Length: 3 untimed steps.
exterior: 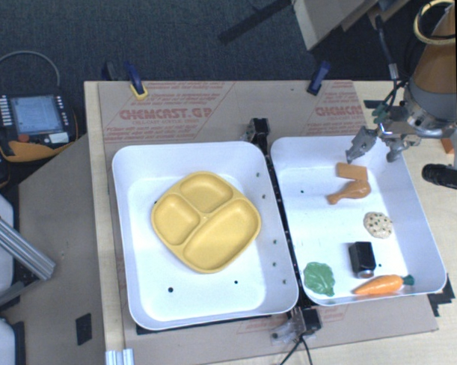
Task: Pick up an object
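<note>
1. While the arm [434, 81] reaches in from the right, its pincer [377, 145] hangs spread apart over the far end of the right bin [416, 201], nothing between its two fingers [360, 146].
2. Well to the pincer's left lies the left bin [132, 219], bearing a yellow divided plate [206, 221] with three compartments.
3. Just below the pincer, near but apart from its fingertips, a brown chicken drumstick toy [350, 183] lies on the right bin's floor.
4. Farthest from the pincer, at the near rim, an orange carrot [378, 286] lies sideways with its green end toward the right.
5. Left of the carrot, a green leafy piece [319, 278] sits in the near left corner of that bin.
6. Between the drumstick and the carrot rests a black block [361, 257].
7. Closer to the pincer than the block, a speckled cookie [377, 224] lies flat.
</note>
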Available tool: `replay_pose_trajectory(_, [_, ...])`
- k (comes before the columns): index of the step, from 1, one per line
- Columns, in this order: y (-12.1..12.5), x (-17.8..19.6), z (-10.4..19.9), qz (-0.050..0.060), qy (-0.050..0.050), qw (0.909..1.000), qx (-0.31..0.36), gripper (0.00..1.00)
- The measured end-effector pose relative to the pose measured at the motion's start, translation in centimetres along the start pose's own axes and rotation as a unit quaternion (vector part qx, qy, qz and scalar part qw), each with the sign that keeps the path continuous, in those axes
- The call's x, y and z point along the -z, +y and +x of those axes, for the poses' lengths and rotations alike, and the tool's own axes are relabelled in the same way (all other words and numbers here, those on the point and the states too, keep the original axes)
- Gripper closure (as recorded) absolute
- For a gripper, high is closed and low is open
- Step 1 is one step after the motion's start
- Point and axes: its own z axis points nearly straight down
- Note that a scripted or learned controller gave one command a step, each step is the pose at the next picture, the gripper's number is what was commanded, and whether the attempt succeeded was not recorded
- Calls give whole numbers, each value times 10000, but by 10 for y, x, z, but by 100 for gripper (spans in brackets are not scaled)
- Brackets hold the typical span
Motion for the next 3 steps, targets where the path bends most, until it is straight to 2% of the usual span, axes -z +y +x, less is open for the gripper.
replay_pose_trajectory(1, [3, 10, 1, -76, -13, 10000, 18, 0])
replay_pose_trajectory(3, [6, -78, -3, -70, -13, 10000, 23, 0])
